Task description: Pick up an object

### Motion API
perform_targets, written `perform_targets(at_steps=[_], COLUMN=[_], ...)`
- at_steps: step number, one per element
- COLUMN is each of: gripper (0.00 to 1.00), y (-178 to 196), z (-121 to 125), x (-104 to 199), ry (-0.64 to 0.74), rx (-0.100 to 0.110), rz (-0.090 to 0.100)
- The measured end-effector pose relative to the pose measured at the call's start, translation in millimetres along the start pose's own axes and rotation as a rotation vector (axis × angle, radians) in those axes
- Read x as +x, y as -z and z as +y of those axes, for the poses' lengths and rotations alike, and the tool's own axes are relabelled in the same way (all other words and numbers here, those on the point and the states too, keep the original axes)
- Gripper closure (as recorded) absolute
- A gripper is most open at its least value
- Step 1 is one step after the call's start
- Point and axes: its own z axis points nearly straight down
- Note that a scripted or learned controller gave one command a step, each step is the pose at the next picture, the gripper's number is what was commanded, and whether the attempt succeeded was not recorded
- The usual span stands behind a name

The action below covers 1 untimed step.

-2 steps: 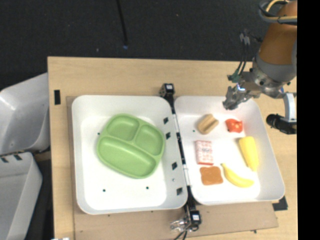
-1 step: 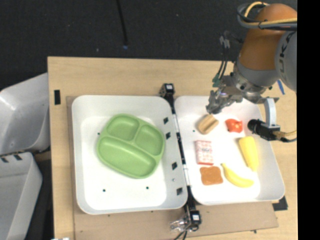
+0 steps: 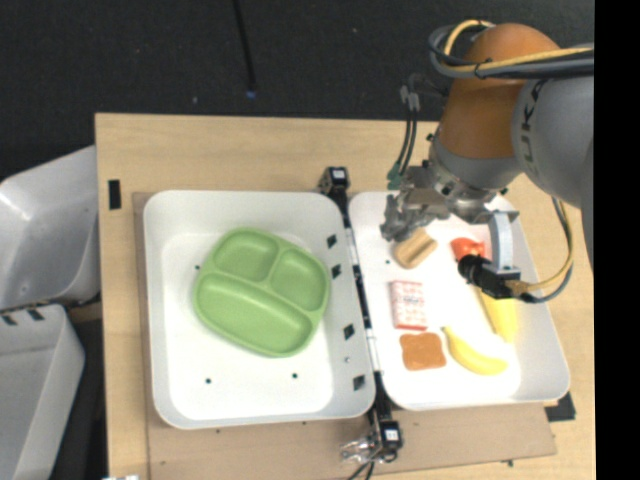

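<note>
- The end effector [image 3: 405, 220] hung beside the tan roll [image 3: 413, 249]; I could not tell its opening
- A skewed descent might have nudged the roll toward the bin wall [image 3: 362, 268]

- The grey two-finger gripper [image 3: 405, 220] hangs over the right shallow white bin [image 3: 540, 368], at its far left corner.
- A tan bread roll [image 3: 414, 249] lies just beside it, nearer the camera.
- A small pink-and-white packet [image 3: 408, 303], a brown toast slice [image 3: 423, 351] and a yellow banana [image 3: 473, 352] lie further toward the camera.
- A green divided plate [image 3: 262, 290] sits in the left shallow white bin [image 3: 170, 388], well left of it.

A robot lab. A wooden tabletop [image 3: 220, 133] carries two white bins [image 3: 160, 298], cabled at the seam. Black floor surrounds it.
</note>
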Motion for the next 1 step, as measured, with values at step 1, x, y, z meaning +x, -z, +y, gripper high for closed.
perform_targets(at_steps=[1], gripper=[1.0], y=[7.4], z=[-16.9], x=[48.6], ry=[0.002], rx=[-0.001], rz=[0.002])
